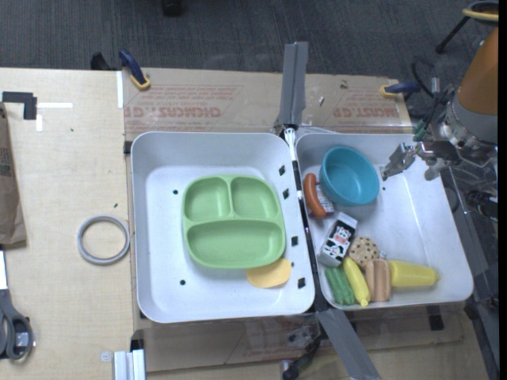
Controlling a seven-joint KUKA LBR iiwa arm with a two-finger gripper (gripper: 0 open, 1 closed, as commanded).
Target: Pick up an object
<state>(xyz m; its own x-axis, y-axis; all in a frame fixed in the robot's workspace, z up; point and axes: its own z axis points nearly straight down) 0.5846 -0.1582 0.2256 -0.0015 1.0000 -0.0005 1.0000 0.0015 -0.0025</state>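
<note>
Two white bins sit side by side on a bench. The left bin holds a green divided plate, with a yellow piece partly tucked under its near edge. The right bin holds a blue bowl near its far left corner, a hot dog partly hidden behind it, and small toy foods crowded along the near edge. The gripper hovers at the far right edge, beside the bowl; whether its jaws are apart or together cannot be told. The arm is cut off at the frame.
</note>
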